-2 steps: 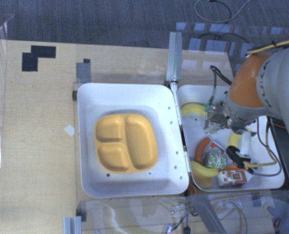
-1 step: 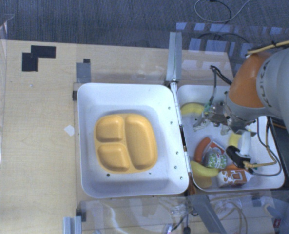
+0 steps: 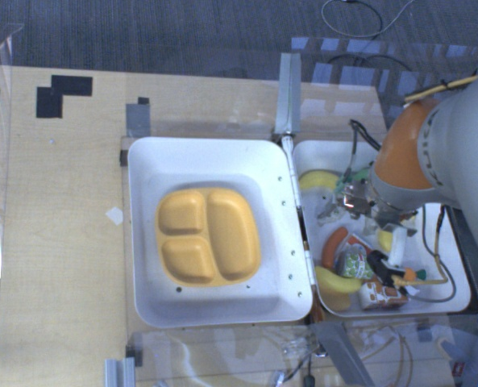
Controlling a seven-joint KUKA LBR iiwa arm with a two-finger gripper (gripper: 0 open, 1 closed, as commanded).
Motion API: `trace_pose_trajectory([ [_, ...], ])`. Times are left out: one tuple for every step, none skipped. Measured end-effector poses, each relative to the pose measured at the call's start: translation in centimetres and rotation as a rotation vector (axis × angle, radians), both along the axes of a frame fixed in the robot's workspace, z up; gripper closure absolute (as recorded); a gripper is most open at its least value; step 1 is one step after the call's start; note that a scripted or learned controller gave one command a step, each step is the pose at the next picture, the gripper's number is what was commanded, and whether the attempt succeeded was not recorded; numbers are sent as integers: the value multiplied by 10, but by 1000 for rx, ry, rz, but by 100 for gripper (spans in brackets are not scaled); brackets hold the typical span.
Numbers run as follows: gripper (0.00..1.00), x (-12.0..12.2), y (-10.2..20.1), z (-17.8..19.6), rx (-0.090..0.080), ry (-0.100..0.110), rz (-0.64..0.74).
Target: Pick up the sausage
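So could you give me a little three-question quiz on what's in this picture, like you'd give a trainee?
1. True or false: the yellow tray lies in the left bin.
2. The sausage lies in which bin? A) left B) right
3. Fill in: the gripper hovers over the ____ bin, near a banana.

Key: 1 true. 2 B. 3 right.
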State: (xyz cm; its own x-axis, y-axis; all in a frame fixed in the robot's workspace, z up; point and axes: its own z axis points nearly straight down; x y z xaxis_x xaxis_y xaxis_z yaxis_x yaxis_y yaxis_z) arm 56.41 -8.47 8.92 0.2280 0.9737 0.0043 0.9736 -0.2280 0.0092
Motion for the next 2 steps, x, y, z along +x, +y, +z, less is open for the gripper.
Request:
trace_pose_trajectory([
  [0, 3, 13, 97, -2, 5, -142],
  [0, 21, 0, 0, -4, -1, 175],
])
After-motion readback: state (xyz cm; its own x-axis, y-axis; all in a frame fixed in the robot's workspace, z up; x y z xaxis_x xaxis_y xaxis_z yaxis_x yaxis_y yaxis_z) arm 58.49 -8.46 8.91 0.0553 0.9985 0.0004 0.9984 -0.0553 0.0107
